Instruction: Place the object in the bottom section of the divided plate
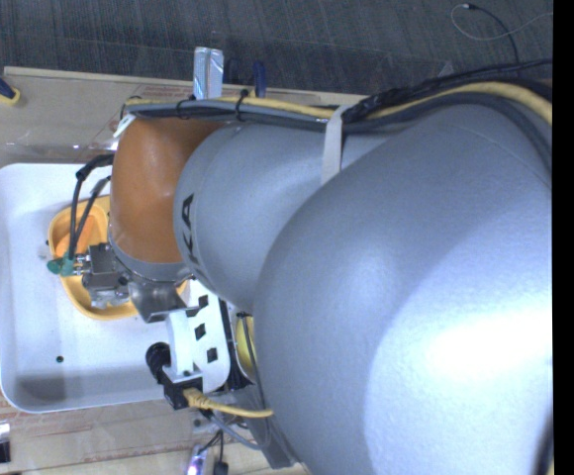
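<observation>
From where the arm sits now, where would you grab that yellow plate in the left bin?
Probably the yellow plate's exposed left rim, approached from above with the fingers straddling the edge. The arm covers the rest, so its sections are hidden.

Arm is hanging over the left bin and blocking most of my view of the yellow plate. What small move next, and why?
Probably a short lift straight up. The arm covers most of the yellow divided plate in the left bin, so the plate's sections and the object are hidden, and the claw's state can't be read. Rising a little should expose the plate before committing to any placement.
</observation>
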Controlling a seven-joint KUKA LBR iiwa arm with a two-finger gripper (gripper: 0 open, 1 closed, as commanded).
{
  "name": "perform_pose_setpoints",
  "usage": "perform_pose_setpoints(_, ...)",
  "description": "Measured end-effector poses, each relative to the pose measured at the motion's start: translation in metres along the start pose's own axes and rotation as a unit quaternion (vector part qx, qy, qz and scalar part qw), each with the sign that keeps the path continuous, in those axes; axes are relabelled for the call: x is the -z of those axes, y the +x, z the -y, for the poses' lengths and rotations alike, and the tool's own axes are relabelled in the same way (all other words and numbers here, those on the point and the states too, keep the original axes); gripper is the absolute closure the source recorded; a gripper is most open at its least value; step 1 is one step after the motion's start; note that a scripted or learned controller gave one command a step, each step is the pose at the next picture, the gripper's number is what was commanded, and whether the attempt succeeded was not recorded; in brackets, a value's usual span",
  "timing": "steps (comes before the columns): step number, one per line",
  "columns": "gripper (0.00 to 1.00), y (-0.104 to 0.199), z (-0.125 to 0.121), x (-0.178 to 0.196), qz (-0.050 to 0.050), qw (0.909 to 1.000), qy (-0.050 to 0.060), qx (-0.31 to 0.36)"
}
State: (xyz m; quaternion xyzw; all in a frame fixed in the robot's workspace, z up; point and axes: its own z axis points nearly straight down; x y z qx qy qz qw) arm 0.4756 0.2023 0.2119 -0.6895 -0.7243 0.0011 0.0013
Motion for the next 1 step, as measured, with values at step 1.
perform_pose_setpoints(1,1.00,-0.0601,-0.0742,-0.0101,0.001,0.9924,0.000,-0.123)
